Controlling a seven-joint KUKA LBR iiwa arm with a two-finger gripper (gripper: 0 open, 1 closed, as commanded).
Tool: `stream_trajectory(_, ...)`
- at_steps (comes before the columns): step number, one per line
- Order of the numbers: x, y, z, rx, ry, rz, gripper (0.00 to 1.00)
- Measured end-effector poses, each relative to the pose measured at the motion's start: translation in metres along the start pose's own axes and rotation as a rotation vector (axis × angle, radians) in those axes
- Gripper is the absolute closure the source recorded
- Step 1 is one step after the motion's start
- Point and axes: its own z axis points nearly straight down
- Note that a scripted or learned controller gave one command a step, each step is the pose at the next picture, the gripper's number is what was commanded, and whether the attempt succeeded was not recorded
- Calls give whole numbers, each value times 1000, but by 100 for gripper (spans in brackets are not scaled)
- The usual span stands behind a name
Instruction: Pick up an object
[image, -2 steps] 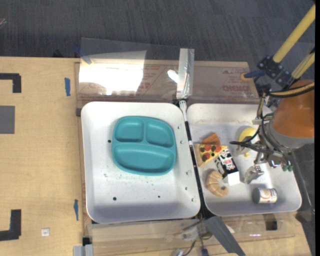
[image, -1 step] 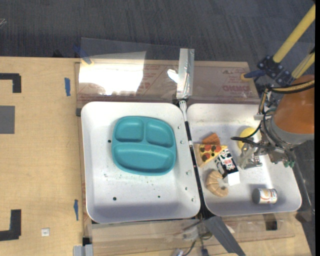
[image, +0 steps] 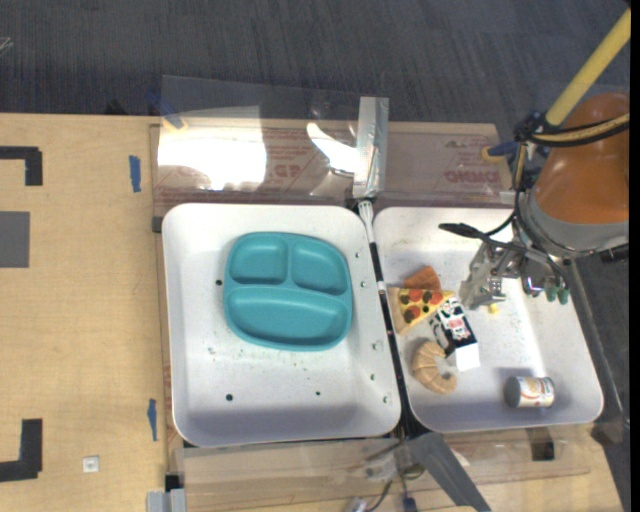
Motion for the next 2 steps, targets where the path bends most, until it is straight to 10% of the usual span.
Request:
stream_trajectory(1,54,23,-5,3,11,488,100)
stream_trajectory(2,95,134,-41,-1,6,55,100)
